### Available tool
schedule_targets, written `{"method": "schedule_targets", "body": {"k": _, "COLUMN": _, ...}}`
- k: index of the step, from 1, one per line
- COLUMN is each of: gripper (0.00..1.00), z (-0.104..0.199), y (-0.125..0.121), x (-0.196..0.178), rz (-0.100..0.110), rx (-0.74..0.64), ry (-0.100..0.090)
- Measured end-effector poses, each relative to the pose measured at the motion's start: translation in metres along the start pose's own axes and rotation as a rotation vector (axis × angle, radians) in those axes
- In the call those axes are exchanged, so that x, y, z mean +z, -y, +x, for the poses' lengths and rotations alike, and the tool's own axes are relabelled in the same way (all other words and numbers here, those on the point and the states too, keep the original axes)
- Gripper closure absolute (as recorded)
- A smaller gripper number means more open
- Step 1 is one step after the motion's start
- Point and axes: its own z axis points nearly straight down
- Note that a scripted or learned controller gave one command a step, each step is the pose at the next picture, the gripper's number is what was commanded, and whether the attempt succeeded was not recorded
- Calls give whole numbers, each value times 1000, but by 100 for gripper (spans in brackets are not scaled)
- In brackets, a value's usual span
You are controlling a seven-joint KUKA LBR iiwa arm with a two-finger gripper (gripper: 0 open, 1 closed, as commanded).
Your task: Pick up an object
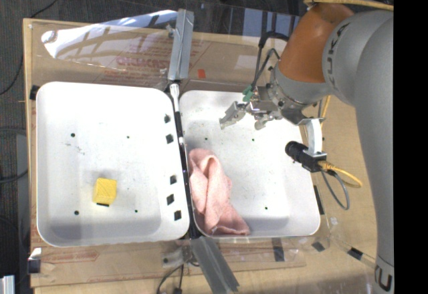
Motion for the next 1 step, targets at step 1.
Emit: {"method": "schedule_targets", "body": {"k": 1, "gripper": 0, "z": -19, "y": -36, "x": 113, "rz": -3, "rx": -257, "ry": 1}}
